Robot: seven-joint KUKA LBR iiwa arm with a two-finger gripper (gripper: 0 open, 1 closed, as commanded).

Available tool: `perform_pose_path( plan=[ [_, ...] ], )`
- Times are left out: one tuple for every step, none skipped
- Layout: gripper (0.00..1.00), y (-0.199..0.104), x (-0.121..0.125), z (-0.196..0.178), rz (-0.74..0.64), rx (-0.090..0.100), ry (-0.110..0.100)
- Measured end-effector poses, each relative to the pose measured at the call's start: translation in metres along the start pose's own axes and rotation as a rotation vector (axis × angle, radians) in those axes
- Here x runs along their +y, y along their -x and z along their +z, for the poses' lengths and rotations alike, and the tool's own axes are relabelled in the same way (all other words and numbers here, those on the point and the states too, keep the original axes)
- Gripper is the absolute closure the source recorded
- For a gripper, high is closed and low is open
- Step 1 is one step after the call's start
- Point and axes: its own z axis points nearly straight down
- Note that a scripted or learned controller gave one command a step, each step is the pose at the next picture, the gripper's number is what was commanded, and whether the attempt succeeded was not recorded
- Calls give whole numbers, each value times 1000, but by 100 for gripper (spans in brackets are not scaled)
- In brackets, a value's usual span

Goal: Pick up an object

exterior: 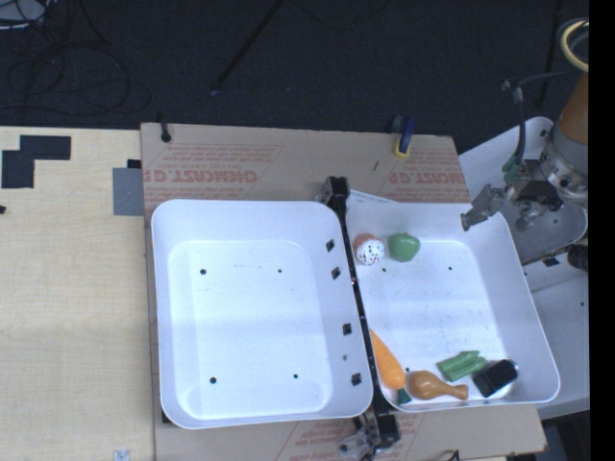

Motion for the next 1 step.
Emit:
perform_pose_path(
  plan=[
    [0,3,-48,161,2,6,-20]
  ],
)
